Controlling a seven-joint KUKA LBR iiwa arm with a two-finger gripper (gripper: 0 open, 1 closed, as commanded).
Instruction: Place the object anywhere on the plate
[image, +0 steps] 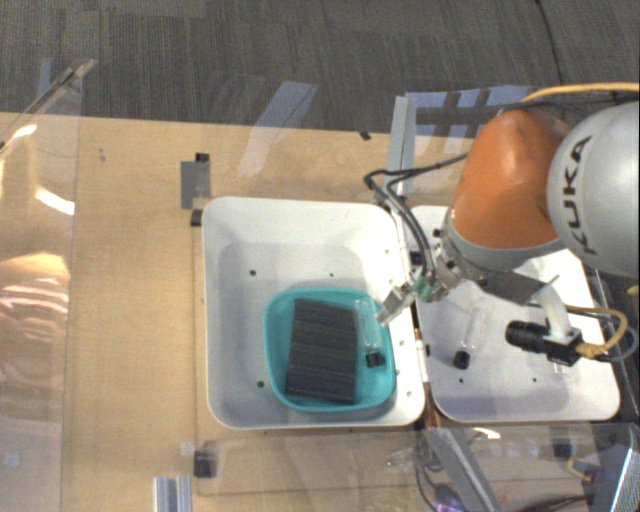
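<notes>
The dark ribbed block (322, 350) already lies on the teal plate (278, 330) in the left bin (235, 300). The end effector (400, 298) hangs at the plate's right rim — whether it is open I cannot tell. A careless retreat could clip that rim and slide the plate — block with it.

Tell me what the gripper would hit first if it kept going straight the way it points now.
The gripper points down and toward the left bin. Going straight on, it would probably first meet the right rim of the teal plate, near the dark ridged block lying on it. Depth is unclear from this one slanted view.
</notes>
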